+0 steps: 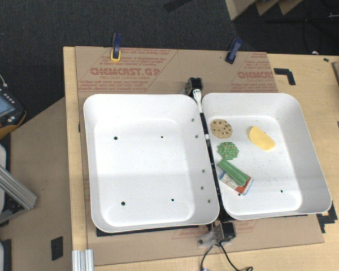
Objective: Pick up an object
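where the two white bins meet, a dark strip hides the seam, held by a black clip (194, 86) at the far end and another fitting with a trailing cable (220, 234) at the near end, too small to make out. the right bin (288, 168) holds all four loose things, grouped toward its left wall: a round cookie (221, 129), a yellow lump (261, 138) apart to its right, a green dotted disc (228, 149) just below the cookie, and a green packet (234, 175) with a red and white end lying at a slant, its printing too fine to read. the right half of that bin's floor lies open. the left bin (141, 168) shows a few small dark dots on its floor. red lettering on the cardboard sheet (158, 66) under the bins reads "chemcast gp", repeated at right but cut short by the bin. two blue clamps (116, 47) grip the sheet's far edge. at the left edge a screen device (0, 109) and a metal rail (11, 182) are cut off.
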Controlling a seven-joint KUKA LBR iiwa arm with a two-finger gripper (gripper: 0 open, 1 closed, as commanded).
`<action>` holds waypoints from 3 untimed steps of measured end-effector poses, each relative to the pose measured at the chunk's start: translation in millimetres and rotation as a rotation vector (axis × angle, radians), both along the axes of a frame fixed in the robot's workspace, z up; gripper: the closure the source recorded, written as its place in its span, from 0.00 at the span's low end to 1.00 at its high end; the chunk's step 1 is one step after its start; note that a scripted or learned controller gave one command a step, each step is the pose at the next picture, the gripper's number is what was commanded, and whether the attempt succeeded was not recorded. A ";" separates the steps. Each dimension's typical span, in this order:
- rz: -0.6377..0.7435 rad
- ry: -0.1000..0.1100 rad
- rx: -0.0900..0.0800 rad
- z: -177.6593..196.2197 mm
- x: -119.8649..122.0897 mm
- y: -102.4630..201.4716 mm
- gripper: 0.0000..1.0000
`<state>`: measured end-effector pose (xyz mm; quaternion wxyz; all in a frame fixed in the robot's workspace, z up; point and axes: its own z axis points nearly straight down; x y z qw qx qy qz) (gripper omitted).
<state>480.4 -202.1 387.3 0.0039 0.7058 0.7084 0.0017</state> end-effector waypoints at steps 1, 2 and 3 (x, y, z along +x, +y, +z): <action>-0.002 -0.001 -0.001 45.8 -0.4 -0.8 1.00; -0.003 -0.002 -0.002 105.2 -0.6 -4.6 1.00; -0.003 0.000 -0.002 112.6 -0.1 -4.5 1.00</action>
